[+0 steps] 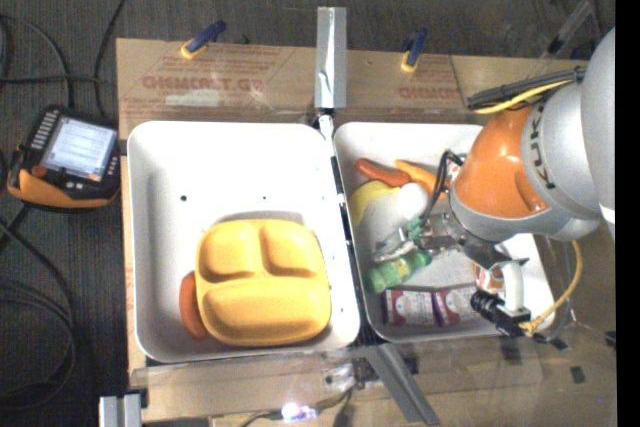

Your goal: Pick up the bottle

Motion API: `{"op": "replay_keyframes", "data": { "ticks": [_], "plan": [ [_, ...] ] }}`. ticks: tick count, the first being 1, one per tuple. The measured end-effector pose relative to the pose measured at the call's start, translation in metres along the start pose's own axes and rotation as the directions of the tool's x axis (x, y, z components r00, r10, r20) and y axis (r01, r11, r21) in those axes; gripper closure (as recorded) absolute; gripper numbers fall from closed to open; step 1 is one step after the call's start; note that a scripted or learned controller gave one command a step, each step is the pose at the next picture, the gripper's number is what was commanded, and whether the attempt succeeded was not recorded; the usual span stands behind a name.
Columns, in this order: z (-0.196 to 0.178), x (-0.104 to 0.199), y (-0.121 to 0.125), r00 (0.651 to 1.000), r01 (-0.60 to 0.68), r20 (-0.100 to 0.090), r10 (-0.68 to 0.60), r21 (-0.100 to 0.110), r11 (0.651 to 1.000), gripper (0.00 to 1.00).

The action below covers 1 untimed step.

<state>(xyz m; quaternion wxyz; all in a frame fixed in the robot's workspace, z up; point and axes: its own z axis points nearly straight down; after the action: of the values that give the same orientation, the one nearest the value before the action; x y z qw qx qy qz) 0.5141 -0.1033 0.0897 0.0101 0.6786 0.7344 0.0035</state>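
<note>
- Bottle [398,269]: a small green one lying on its side in the right bin [540,320], near that bin's left wall, just above a flat dark-red packet [425,305].
- Handling, as a guess: it looks like light, stiff plastic, smooth and round, so it may roll or slip out of a pinch. Taking it across the middle of the body, square to its long axis, seems the safest hold.
- Claw [412,237]: low over the right bin, at or just above the bottle's upper end; whether its fingers are spread or closed I cannot tell, and nothing is plainly held.
- Right bin also holds a yellow-and-white rounded object [385,203] and orange pieces [380,171] toward the back.
- Left bin [160,165] holds a yellow sectioned tray [263,280] with an orange thing [187,305] tucked at its left edge.
</note>
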Motion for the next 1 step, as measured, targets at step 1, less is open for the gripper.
{"op": "replay_keyframes", "data": {
  "ticks": [1],
  "plan": [
    [-0.0907, 0.0683, 0.0229, 1.000, -0.005, -0.010, 0.005, 0.026, 1.000, 0.00]
  ]
}}
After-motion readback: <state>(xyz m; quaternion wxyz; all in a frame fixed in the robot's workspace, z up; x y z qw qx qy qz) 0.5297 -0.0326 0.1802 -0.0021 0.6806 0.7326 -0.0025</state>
